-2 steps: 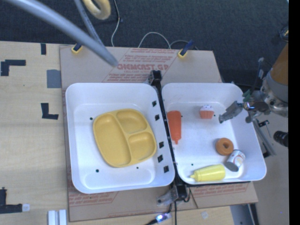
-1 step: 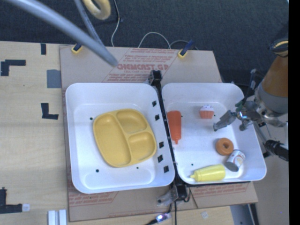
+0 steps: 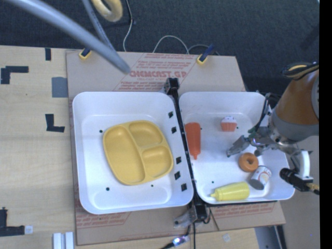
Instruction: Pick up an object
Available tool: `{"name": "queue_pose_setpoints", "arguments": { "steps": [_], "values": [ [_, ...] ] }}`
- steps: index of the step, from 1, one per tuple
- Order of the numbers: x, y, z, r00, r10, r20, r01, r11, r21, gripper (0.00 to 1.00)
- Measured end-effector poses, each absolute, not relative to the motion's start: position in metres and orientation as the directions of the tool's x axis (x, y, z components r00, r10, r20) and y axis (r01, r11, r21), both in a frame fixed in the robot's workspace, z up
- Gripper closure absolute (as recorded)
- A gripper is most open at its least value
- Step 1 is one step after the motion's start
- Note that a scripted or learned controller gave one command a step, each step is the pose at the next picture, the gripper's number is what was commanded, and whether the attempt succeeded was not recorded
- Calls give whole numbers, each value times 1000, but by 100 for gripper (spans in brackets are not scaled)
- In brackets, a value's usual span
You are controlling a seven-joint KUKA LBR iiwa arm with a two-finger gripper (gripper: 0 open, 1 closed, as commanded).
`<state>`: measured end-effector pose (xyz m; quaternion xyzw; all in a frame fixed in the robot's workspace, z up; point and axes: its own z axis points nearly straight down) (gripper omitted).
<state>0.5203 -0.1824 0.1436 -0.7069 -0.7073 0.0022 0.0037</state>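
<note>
The end effector point(image 3: 239, 147) sits beside the doughnut point(image 3: 248, 162), its finger state impossible to make out.

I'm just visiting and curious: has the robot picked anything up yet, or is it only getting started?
Nothing looks picked up yet. The carrot, cupcake, donut, yellow bottle and small can all lie in the right bin; the yellow tray sits in the left bin. The hand is low, beside the donut, with nothing visibly between its fingers. Grasping and lifting remain.
</note>
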Motion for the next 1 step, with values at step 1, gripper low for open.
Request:
{"name": "queue_pose_setpoints", "arguments": {
  "steps": [1],
  "values": [
    [523,-186,96,1,1000,-11,1000,-1,10,0]
  ]
}}
